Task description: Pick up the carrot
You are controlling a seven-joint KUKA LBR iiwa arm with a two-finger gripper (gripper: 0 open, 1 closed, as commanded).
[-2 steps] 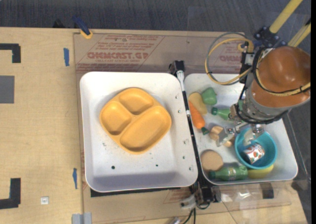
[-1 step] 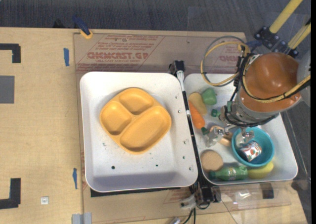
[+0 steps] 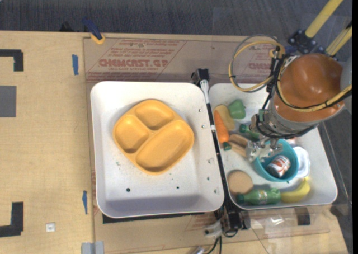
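The carrot (image 3: 222,128) is a slim orange stick lying lengthwise along the left wall of the right bin (image 3: 327,183), with a small green tip at its near end. My gripper (image 3: 260,147) hangs below the orange-banded wrist (image 3: 306,86), to the right of the carrot and apart from it. It sits low over the clutter, at the left rim of a teal bowl (image 3: 268,170). The wrist hides much of the gripper from above.
In the right bin, a green piece (image 3: 237,108) and a tan bun-like piece (image 3: 239,141) lie by the carrot. A can (image 3: 279,164) sits in the bowl. A brown disc (image 3: 240,181), a green bottle (image 3: 260,195) and a banana (image 3: 297,191) line the near side. The left bin (image 3: 106,191) holds a yellow divided plate (image 3: 153,135).
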